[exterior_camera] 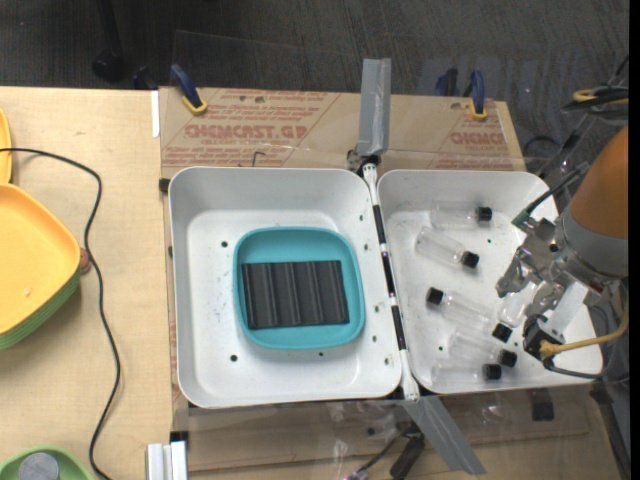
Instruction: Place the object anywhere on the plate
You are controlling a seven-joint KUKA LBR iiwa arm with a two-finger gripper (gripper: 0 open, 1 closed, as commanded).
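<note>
A teal plate [298, 288] with a dark ribbed centre lies in the left bin [200, 268]. Several clear vials with black caps lie scattered in the right bin [400, 218]; one vial [456, 215] is near the back, another vial [444, 249] sits below it, and a third vial [462, 314] lies mid-bin. My gripper [516, 300] hangs low over the right bin's right side, just above the vials near a black cap [503, 332]. Nothing can be made out as held.
The orange-banded wrist [600, 203] and a yellow cable [575, 345] crowd the right bin's right rim. A divider [385, 268] separates the bins. Yellow dishes [30, 268] and a black cord [100, 298] lie on the wooden bench at left.
</note>
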